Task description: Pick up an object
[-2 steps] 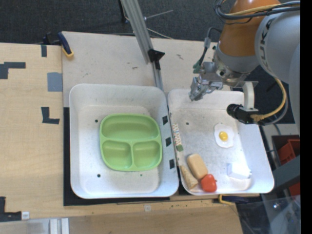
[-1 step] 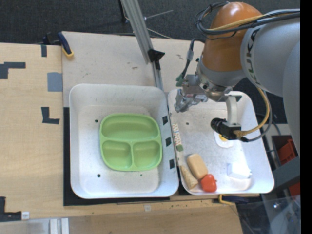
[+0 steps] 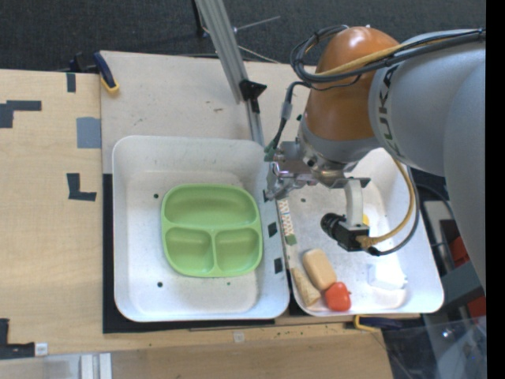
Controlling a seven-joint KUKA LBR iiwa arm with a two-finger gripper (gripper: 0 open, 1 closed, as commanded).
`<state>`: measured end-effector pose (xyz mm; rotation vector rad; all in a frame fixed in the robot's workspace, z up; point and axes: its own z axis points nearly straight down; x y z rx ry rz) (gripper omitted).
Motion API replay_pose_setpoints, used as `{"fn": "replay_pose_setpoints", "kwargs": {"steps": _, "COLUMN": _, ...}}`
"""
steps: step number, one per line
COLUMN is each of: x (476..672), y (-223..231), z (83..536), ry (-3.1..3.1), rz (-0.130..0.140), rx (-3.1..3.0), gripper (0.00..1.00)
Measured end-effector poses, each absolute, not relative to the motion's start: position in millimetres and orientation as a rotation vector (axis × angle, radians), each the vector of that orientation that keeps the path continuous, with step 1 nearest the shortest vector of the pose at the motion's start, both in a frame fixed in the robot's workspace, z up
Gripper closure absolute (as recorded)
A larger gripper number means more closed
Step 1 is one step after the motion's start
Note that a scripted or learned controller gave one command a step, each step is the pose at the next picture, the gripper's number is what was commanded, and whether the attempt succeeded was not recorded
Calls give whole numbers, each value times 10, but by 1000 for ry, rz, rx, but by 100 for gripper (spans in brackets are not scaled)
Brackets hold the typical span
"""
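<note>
My gripper (image 3: pixel 278 180) hangs at the left edge of the right bin (image 3: pixel 418 290), just above the rim it shares with the left bin. Under it I see nothing held. Near the right bin's front left corner lies a tan bread-like block (image 3: pixel 319 268), with a second tan piece (image 3: pixel 304 287) leaning against its left side. Just in front of them sits a small red round item (image 3: pixel 338 296). A pale whitish object (image 3: pixel 388 279) rests at the front right of that bin. The arm's large body hides the back of the right bin.
In the left bin (image 3: pixel 130 212) a green divided plate (image 3: pixel 211 229) lies flat in the middle. A narrow patterned strip (image 3: pixel 286 223) runs along the shared rim below the gripper. A metal rail (image 3: pixel 225 46) slants across the bench behind the bins.
</note>
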<state>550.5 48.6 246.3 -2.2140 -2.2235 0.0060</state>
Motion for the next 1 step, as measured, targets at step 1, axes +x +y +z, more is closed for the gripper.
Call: {"fn": "replay_pose_setpoints", "kwargs": {"steps": 1, "x": 5195, "y": 868, "z": 2379, "ry": -2224, "rz": 6, "rx": -2213, "gripper": 100}}
